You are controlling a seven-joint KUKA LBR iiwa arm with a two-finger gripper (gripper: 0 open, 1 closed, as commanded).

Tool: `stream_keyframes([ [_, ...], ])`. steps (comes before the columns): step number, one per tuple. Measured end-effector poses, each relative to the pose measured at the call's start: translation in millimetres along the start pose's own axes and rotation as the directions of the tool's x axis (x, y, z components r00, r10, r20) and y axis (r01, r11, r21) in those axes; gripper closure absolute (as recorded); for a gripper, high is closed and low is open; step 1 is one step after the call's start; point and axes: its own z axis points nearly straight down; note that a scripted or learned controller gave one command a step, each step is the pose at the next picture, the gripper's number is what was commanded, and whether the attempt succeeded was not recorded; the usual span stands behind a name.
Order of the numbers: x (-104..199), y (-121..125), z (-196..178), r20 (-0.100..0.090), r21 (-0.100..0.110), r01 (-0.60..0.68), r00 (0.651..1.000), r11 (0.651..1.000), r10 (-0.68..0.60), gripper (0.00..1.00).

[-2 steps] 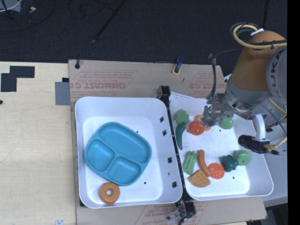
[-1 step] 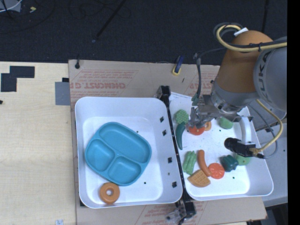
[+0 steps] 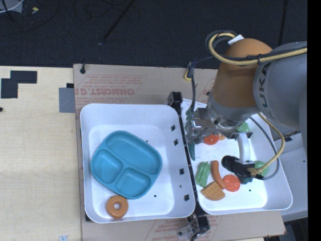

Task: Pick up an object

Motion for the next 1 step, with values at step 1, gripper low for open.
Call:
stream_keyframes([
  [1, 42.1, -1.9, 1.5, 0.001, -0.001, -0.001, 1.0, 1.0, 0.001, 1.0],
])
